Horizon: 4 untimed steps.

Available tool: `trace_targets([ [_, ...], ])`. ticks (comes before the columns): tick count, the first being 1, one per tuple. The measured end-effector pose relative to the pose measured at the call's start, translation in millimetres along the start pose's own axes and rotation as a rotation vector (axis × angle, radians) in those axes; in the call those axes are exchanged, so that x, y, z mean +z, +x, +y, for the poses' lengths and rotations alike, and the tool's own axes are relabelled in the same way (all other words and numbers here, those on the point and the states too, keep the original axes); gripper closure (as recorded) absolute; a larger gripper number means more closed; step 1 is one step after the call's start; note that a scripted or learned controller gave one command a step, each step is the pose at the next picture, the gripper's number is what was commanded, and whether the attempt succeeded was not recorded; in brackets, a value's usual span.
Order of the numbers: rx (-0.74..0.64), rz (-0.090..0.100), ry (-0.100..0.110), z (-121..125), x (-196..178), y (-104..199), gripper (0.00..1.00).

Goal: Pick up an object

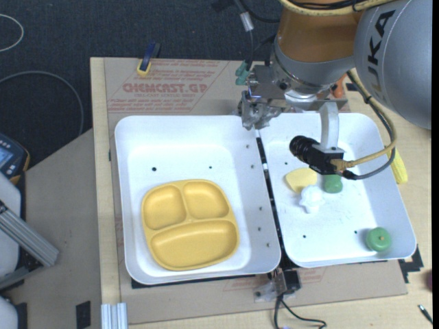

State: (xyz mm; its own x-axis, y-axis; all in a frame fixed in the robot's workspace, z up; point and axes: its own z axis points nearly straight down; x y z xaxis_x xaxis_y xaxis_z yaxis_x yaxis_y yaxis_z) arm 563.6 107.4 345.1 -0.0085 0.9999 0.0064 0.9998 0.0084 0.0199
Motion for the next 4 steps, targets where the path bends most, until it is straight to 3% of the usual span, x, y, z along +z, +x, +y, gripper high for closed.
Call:
trace_targets([
  [1,0.002,-0.005,0.019,22.5,49.1,69.0,1.0],
  [2,0.004,-0.009,0.035,32.1,221.6,117.2,1.0],
  [3,0.009,-0.005,0.02,36.3,200.3,116.1,1.0],
  [4,0.012,-0.005,0.011,31.7,99.1,79.0,1.0],
])
